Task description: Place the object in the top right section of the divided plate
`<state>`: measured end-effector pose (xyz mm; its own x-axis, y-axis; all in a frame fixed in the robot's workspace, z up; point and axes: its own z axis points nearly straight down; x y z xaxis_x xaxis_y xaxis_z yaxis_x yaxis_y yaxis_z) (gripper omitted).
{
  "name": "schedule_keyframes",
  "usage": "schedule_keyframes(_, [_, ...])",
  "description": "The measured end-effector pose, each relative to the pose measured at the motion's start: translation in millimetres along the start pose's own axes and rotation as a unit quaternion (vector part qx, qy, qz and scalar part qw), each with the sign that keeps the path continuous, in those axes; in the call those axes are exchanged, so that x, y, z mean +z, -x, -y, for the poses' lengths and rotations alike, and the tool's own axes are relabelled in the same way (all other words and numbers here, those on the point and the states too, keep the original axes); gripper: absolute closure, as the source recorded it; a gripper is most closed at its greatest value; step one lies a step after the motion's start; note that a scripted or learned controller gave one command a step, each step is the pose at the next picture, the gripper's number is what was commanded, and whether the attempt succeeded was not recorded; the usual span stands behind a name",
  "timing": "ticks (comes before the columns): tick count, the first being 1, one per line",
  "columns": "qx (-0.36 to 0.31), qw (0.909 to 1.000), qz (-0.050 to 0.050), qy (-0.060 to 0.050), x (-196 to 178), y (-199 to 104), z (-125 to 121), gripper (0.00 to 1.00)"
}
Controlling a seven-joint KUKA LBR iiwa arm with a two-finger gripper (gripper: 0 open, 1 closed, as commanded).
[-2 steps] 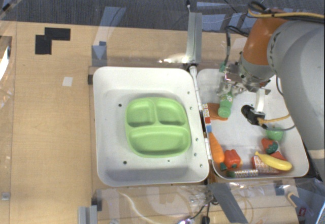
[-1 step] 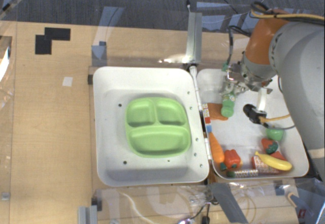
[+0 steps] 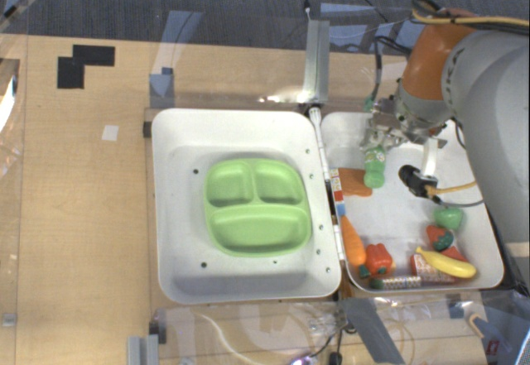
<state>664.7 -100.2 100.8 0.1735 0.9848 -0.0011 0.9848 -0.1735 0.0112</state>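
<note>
Wooden table (image 3: 83,214), two white bins. Green divided plate (image 3: 257,206) in left bin (image 3: 170,272). Hand (image 3: 383,140) above right bin (image 3: 489,268), seems pinching green bottle (image 3: 374,168). Advice: lift straight, carry left, release low over far-right section.

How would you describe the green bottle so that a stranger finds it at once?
Look in the right bin, the one crowded with toy food. Near its upper left, just below the tool, a small green bottle stands above an orange block. It is the slim green thing there; the other green toy is rounder and sits further right.
</note>
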Motion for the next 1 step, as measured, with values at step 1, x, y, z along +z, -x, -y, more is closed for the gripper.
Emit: schedule_keyframes(1, [-0.003,1.0,0.0,0.003,-12.5,-1.6,-1.9,1.0])
